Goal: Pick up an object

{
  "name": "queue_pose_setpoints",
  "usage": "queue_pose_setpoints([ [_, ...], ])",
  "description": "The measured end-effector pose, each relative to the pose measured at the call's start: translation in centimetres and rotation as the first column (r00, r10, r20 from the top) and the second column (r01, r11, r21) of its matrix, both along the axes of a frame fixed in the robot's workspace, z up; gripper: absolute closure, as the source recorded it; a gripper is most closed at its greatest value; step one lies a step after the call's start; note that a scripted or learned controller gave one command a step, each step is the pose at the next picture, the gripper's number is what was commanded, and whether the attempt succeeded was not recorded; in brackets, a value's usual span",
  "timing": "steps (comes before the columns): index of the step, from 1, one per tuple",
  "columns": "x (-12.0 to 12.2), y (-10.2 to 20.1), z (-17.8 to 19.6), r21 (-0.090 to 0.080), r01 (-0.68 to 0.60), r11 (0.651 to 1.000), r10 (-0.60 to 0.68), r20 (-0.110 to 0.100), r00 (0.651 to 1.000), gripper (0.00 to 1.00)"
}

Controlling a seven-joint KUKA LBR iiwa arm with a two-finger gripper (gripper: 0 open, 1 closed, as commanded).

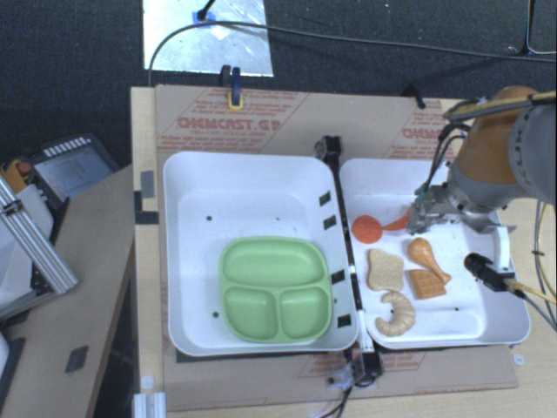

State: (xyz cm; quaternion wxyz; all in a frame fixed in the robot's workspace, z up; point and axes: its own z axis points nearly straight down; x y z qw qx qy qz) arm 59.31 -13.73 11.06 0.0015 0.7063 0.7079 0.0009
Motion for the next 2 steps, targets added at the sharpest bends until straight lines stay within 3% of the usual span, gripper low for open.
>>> queue_pose_setpoints([
  [2, -1.2, -0.7, 9.7, -0.001, 0.002, 1.0, -0.002, 0.003, 1.0, 1.0],
])
